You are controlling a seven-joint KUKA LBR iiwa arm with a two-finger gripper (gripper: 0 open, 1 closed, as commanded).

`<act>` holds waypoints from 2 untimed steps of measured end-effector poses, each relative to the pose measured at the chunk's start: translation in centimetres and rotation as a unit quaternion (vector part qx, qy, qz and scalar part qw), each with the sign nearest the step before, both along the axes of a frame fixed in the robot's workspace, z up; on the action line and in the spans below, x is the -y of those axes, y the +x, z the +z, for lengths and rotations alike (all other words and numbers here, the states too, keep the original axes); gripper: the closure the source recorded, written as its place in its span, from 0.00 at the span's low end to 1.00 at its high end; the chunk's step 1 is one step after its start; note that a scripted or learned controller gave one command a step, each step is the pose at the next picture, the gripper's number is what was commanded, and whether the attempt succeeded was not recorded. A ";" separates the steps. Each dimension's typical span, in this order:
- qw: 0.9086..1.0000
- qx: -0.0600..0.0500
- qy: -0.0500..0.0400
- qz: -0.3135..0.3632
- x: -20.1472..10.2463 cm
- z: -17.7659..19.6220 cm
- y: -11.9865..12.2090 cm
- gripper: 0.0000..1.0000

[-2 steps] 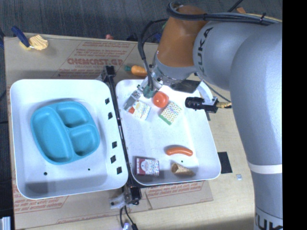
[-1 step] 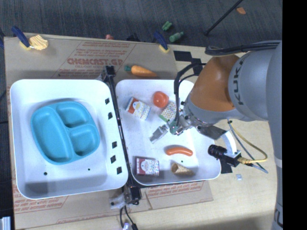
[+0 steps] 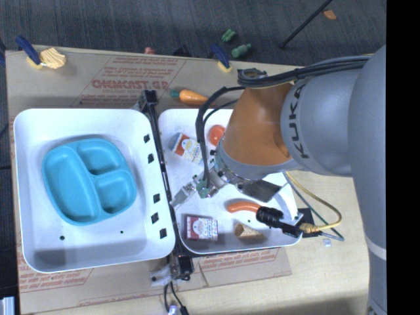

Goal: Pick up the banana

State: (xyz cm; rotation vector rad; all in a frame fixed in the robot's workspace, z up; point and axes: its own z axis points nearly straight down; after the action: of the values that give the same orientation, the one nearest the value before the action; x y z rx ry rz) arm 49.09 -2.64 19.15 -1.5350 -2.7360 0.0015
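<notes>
Over the right bin (image 3: 172, 120), near its left wall, claw (image 3: 201, 189) hangs low above the white floor. Cannot tell from this angle whether it is wide or narrow; nothing visibly held. Grey arm (image 3: 328, 123) with its orange band covers much of the bin's right half.

Around the claw, all in the right bin:
- red-and-white carton (image 3: 187, 147), toward the far edge, apart from the claw
- round red-orange piece (image 3: 215, 134), just beside the carton, partly under the arm
- long orange-red item (image 3: 243, 207), toward the near edge
- dark red box (image 3: 200, 228), at the near edge, lying flat
- tan lump (image 3: 249, 230), near the box, also at the near edge

Banana: cannot place it for certain. 1 pale yellow lump (image 3: 54, 59) sits at the bench's far left corner, well apart from both bins; too small to tell what it is.

Orange carrot (image 3: 191, 97) lies on the bench just beyond the right bin's far edge.

Left bin (image 3: 26, 130) holds 1 blue tray (image 3: 88, 179) with 3 compartments.
</notes>
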 end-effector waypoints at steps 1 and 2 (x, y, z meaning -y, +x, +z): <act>0.997 0.001 -0.001 -0.080 -5.1 3.4 4.0 0.00; 0.993 0.002 -0.001 0.116 -0.5 3.2 9.8 0.00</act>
State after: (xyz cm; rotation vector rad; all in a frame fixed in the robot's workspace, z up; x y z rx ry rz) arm 58.92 -2.17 22.38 -1.2090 -2.9008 0.0018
